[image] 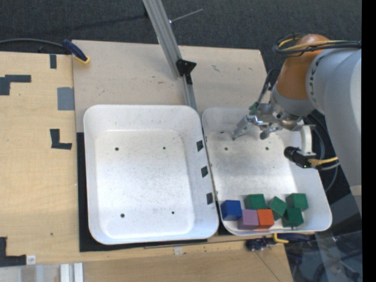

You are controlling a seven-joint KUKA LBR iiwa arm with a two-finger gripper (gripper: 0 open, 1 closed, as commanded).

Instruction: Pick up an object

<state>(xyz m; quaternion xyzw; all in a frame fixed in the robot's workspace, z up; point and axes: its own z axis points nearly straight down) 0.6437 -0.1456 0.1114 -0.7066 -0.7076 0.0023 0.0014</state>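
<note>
Progress: I judge nothing picked yet | gripper [251, 128] spread wide with nothing between its fingers, at the far end of the right bin [247, 163] | blocks huddle at its near edge, blue block [231, 209] leftmost, well apart from gripper | left bin [141, 169] alongside; path looks unobstructed

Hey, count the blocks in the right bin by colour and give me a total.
Green blocks: 4
Blue block: 1
Purple block: 1
Orange block: 1
Total: 7, clustered at the right bin's near edge.
</note>
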